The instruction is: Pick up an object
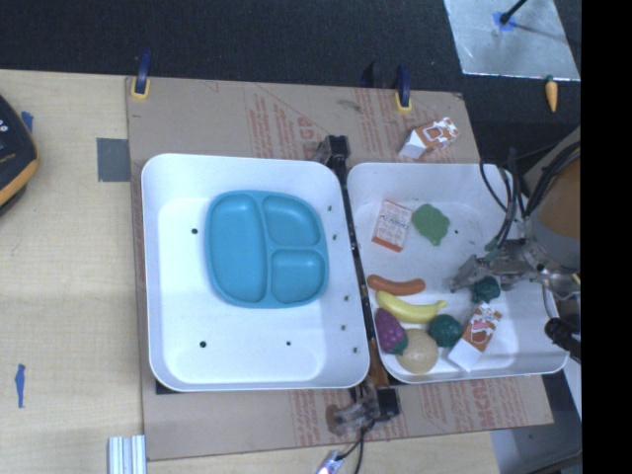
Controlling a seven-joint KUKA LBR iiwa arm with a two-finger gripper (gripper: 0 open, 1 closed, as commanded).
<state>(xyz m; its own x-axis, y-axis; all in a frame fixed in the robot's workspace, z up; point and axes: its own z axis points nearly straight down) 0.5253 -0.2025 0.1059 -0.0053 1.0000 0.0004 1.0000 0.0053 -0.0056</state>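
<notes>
The claw (472, 273) hangs low over the right bin (464, 181) — I cannot tell if it is open or closed. Just beside its tip sits a small, dark green, bumpy toy (485, 289). Lower in that bin lie a smooth hot dog (396, 285), a curved yellow banana (411, 310), a purple lump (391, 331) and a little carton (481, 328). The left bin (168, 265) holds a shiny blue plate with three sections (267, 248).
</notes>
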